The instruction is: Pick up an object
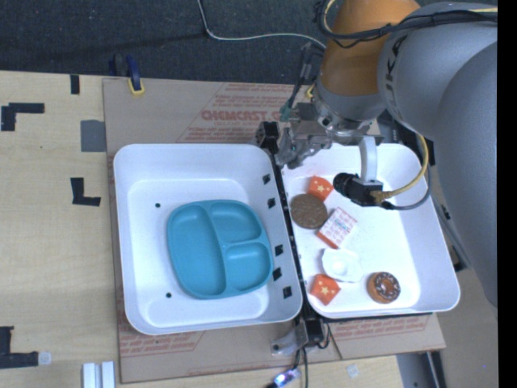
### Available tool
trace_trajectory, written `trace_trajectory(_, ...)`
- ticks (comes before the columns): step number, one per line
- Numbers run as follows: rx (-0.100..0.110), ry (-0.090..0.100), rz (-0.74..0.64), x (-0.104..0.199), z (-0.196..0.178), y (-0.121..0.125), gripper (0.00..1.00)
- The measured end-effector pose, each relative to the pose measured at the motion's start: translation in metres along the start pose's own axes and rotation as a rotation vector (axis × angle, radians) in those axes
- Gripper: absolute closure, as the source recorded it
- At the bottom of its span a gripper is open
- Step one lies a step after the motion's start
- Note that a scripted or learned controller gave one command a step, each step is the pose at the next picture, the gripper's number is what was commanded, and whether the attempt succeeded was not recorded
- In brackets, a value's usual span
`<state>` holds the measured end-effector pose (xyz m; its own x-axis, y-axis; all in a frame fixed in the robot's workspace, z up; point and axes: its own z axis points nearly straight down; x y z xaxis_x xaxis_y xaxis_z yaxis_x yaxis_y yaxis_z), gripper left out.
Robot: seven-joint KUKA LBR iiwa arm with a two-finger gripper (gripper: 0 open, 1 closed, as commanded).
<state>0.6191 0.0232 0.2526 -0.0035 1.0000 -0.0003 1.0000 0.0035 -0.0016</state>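
The right bin (420,217) holds several small objects: a brown round cookie (308,212), an orange-red piece (320,187) just behind it, a red-and-white packet (338,227), a white lump (339,263), another orange-red piece (325,289) and a chocolate donut (383,287). My gripper (292,153) hangs at the back left corner of the right bin, above the divide between the bins, a little behind the cookie. Nothing shows between its fingers.
The left bin (137,217) holds a blue divided plate (220,246). Both bins rest on a cardboard sheet (186,111) on the wooden bench. The grey arm with its orange band (367,23) fills the upper right, overhanging the right bin's back edge.
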Motion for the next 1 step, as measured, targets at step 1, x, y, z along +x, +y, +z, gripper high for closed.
trace_trajectory(1, 0.0, 0.001, -0.003, 0.0534, -0.0025, 0.0022, 1.0)
